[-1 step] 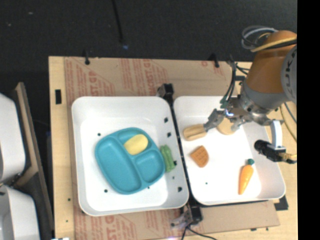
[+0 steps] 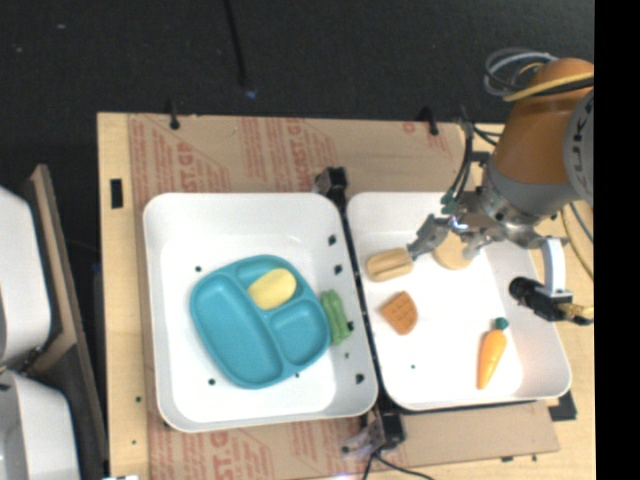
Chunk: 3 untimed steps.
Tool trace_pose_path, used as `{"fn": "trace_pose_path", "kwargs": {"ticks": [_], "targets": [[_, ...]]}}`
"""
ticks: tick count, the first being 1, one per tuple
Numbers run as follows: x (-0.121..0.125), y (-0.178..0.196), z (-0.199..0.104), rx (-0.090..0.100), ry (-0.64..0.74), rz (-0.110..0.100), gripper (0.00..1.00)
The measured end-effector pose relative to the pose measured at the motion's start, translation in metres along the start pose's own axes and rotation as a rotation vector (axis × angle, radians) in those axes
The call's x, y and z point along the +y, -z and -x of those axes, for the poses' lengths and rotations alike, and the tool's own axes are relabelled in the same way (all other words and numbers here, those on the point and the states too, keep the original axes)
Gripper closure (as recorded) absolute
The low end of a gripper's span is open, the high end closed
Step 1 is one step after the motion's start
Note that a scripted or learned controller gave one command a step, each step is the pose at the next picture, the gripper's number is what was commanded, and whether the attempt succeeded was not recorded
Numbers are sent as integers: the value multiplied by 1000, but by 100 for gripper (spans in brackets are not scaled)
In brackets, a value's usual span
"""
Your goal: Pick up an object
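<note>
You had the gripper low over the right bin, at its twelve o'clock edge; whether it was spread or closed, I could not tell. Two pale pieces lay just beside it: a tan bread roll at nine o'clock and a round beige piece at six. The roll looked like light, rigid toy food, probably smooth; grip across its short width.

You have two bins side by side — left bin holds a tray bearing a lemon; right bin holds bread roll, waffle nearer, carrot right.
</note>
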State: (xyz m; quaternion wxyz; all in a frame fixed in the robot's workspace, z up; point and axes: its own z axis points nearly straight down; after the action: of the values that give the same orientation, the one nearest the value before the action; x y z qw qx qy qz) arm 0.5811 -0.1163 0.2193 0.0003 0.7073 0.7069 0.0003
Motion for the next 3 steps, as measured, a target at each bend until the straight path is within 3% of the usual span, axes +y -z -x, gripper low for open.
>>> {"fn": "trace_pose_path", "kwargs": {"ticks": [2, 3], "targets": [[-3, -109, 13, 1, -1, -6, 0], [-4, -119, 13, 0, 0, -1, 0]]}}
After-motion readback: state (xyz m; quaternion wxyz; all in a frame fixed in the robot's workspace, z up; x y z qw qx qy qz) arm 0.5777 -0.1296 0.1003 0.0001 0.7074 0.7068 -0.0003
